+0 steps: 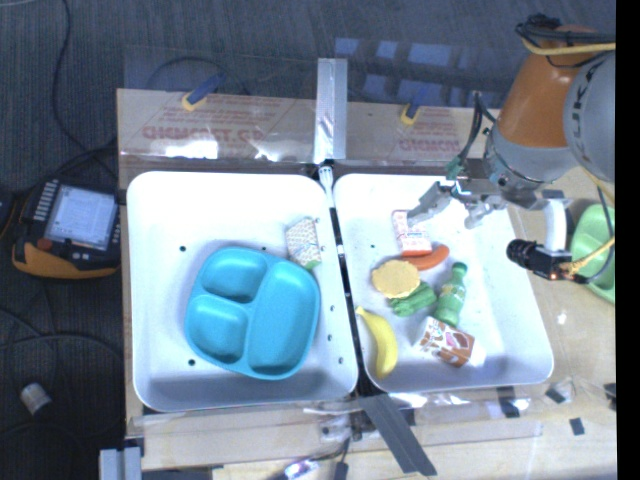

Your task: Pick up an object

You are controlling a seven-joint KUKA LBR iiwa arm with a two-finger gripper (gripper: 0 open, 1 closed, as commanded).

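Dark grey carpet is being seen around a bench with two white bins. The left bin is being occupied by a blue divided tray and a small patterned packet near the divider. The right bin is being filled with toy food: a yellow banana, a green bottle, a carton, a round yellow cookie, an orange carrot, a red-white packet. The gripper is being held above the bin's upper part, fingers spread apart, nothing being grasped between them.
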